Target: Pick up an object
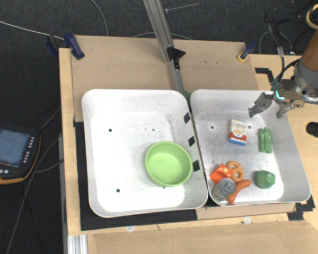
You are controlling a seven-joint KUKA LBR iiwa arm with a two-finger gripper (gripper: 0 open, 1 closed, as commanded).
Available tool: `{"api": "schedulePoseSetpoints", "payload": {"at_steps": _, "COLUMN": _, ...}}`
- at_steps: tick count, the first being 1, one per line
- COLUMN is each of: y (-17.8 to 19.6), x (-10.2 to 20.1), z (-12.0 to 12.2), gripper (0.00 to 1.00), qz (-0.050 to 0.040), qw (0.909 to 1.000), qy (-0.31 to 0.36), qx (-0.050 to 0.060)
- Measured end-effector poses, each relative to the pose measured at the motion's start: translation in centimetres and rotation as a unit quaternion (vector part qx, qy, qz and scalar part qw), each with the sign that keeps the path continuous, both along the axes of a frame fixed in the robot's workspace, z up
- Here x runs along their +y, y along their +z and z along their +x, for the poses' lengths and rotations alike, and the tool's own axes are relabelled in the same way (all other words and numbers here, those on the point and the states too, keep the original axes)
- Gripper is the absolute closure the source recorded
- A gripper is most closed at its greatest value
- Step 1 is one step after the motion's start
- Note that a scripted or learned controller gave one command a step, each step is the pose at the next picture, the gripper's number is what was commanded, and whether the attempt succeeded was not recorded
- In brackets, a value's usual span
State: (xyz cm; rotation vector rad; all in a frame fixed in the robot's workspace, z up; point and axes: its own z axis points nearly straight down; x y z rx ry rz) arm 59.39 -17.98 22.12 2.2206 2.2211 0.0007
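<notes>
My gripper (270,106) hangs over the upper right part of the right bin (217,102), its two dark fingers spread open with nothing between them. Below it to the left lies a small white carton (238,132) with red and blue print. A green ribbed object (265,141) lies just right of the carton. Near the bin's front sit a green round fruit (264,179), an orange pretzel-like toy (229,170), a grey round tin (224,187) and an orange carrot-like piece (238,189).
The left bin (111,115) holds a light green bowl (168,164). A metal pole (161,25) slants across the bench behind the bins. A handheld pendant (10,152) lies on the floor at the left.
</notes>
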Motion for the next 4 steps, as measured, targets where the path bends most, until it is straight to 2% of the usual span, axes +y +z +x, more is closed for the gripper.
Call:
{"api": "schedulePoseSetpoints", "payload": {"at_steps": 1, "y": 0.0, "x": 0.0, "z": 0.0, "gripper": 0.00, "qz": 0.0000, "qw": 1.0000, "qy": 0.000, "qx": 0.000}}
{"api": "schedulePoseSetpoints", "payload": {"at_steps": 2, "y": -4.2, "x": 0.1, "z": 0.3, "gripper": 0.00, "qz": 0.0004, "qw": 1.0000, "qy": 0.000, "qx": 0.002}}
{"api": "schedulePoseSetpoints", "payload": {"at_steps": 3, "y": -10.4, "x": -0.3, "z": 0.1, "gripper": 0.00, "qz": 0.0007, "qw": 1.0000, "qy": 0.000, "qx": 0.003}}
{"api": "schedulePoseSetpoints", "payload": {"at_steps": 4, "y": -12.5, "x": -0.3, "z": 0.2, "gripper": 0.00, "qz": -0.0002, "qw": 1.0000, "qy": 0.000, "qx": -0.001}}
